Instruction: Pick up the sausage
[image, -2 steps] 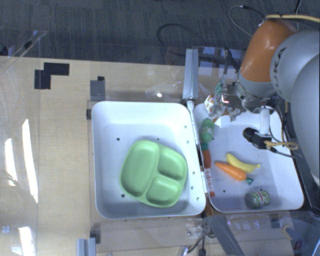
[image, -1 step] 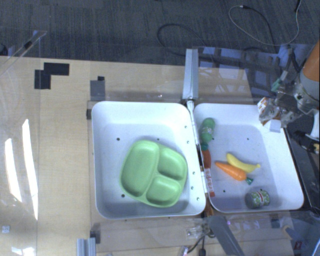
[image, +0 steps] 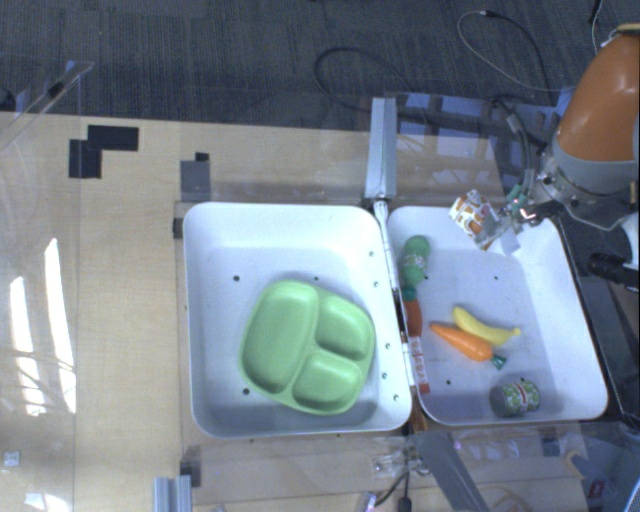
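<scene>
The sausage (image: 413, 319) is a thin reddish-brown piece lying lengthwise against the left wall of the right bin (image: 560, 260), just below a green bottle-shaped item (image: 414, 257). My gripper (image: 492, 224) hangs over the bin's far edge, up and to the right of the sausage and well apart from it. A small white patterned thing (image: 468, 212) shows at the gripper's tip; whether it is held is unclear. The arm's orange band (image: 603, 95) is at the upper right.
The right bin also holds an orange carrot (image: 462, 341), a yellow banana (image: 484, 326) and a round patterned item (image: 515, 397) near the front. The left bin (image: 210, 300) holds a green divided plate (image: 308, 346). A metal divider (image: 381, 150) runs between the bins.
</scene>
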